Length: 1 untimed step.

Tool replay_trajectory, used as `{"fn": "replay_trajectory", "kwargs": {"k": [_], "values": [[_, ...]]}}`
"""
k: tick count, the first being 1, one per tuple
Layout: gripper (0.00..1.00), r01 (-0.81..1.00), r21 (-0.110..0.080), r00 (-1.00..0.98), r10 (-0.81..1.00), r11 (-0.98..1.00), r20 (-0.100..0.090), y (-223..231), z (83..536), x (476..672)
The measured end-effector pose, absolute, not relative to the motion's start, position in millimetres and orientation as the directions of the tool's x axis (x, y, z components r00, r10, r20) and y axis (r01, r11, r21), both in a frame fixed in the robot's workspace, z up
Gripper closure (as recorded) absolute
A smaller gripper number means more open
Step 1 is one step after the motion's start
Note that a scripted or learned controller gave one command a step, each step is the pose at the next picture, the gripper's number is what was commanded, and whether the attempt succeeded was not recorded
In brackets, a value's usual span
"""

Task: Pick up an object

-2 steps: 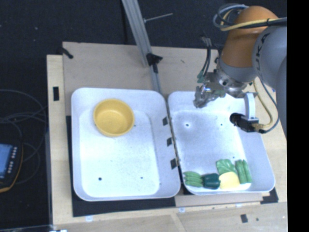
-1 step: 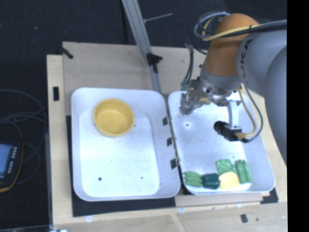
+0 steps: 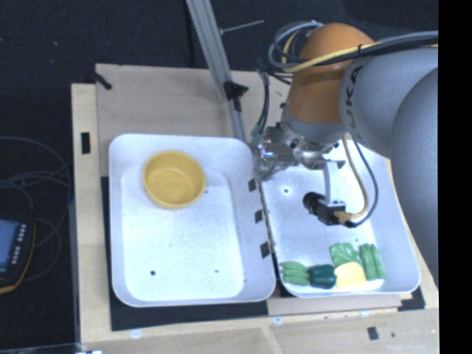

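The end effector (image 3: 267, 161) hangs over the far left corner of the right bin (image 3: 295, 223), close to the rim where the two bins meet. Whether it is open or closed cannot be told from this angle, and nothing is seen gripped in it. The grey arm (image 3: 398, 102) covers the bin's far right side, leaving the middle of its floor bare.

All the right bin's contents crowd its near edge: a green piece (image 3: 295, 272) at the left, a dark teal block (image 3: 321, 276) touching it, then a yellow piece (image 3: 350, 275). Two more green pieces (image 3: 343, 254) (image 3: 371, 260) lie just behind and to the right.

The left bin (image 3: 184, 257) holds a yellow bowl (image 3: 174, 179), upright, in its far left part and well apart from the end effector. The rest of that floor is open.

A grey rail (image 3: 214, 50) slants across the counter (image 3: 162, 102) toward the bins' shared far corner, ending just beside the end effector.
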State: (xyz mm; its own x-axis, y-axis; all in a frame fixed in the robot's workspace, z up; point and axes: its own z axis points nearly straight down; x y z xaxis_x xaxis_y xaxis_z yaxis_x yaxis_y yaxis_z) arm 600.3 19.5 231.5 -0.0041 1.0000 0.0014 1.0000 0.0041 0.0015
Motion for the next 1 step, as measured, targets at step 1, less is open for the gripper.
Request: {"fn": "replay_trajectory", "kwargs": {"k": [1], "values": [[1.0, 1.0, 0.0, -0.003, 1.0, 0.003, 0.001, 66.9, 223.8, 577.8]]}}
